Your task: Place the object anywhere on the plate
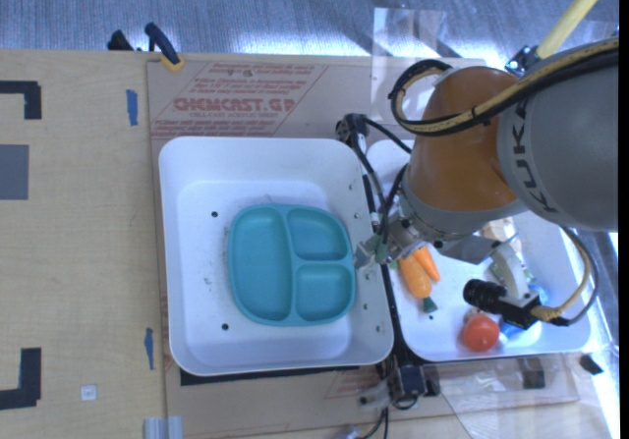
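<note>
A teal divided plate [291,263] lies in the left white bin [192,231], with nothing on it. A toy orange carrot [421,272] with a green stem lies in the right bin [432,334], close to the wall between the bins. My gripper [376,250] hangs below the orange wrist band, over that wall, just left of the carrot and right of the plate's edge. The wrist hides the gripper's tip, and nothing shows as held.
A red toy tomato [481,332] lies in the right bin near its front, with a small blue item [513,331] beside it. A white and pale object [507,265] sits further right, partly under the arm. The arm covers most of the right bin.
</note>
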Motion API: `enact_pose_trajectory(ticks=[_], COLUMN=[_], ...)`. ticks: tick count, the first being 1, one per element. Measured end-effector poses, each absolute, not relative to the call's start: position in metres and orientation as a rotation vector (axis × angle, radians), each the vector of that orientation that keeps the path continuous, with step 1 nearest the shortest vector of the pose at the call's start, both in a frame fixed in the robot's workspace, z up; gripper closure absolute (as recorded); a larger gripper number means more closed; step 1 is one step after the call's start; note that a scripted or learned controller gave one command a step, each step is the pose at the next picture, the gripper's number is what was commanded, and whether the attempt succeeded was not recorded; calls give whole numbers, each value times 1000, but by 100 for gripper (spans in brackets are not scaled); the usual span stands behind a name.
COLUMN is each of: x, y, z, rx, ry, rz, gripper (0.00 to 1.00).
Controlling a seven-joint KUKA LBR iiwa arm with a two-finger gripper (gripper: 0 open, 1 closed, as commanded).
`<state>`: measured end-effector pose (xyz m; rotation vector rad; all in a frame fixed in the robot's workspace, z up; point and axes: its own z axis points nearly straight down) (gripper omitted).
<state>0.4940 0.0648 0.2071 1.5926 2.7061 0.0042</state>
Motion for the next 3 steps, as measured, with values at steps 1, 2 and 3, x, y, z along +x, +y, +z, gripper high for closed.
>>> enact_pose_trajectory(ticks=[1,2,3], x=[505,488,489], y=[127,215,213], z=[296,277,277], rx=[1199,1201,1205], ry=[2897,2905,2901], rz=[8,1,1], gripper=[100,100,0])
